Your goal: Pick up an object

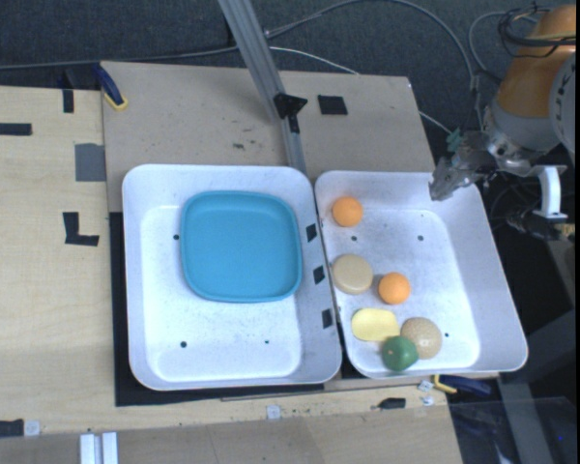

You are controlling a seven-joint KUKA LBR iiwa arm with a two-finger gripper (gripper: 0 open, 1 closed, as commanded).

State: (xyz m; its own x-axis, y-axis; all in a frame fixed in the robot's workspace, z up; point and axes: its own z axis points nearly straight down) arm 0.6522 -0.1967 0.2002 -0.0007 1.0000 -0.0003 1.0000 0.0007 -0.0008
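The right bin [464,259] holds several small objects: an orange ball [346,211] near its far left corner, a beige round piece [352,274], a second orange ball [394,288], a yellow piece [374,324], a tan ball [422,336] and a green ball [399,354]. My gripper [447,181] hangs over the bin's far right corner, well apart from all of them. Nothing shows between its fingers.
The left bin [155,288] holds a blue square plate [240,245]. A grey metal pole [261,56] slants up from between the bins at the back. Cables run across the dark floor behind the bench.
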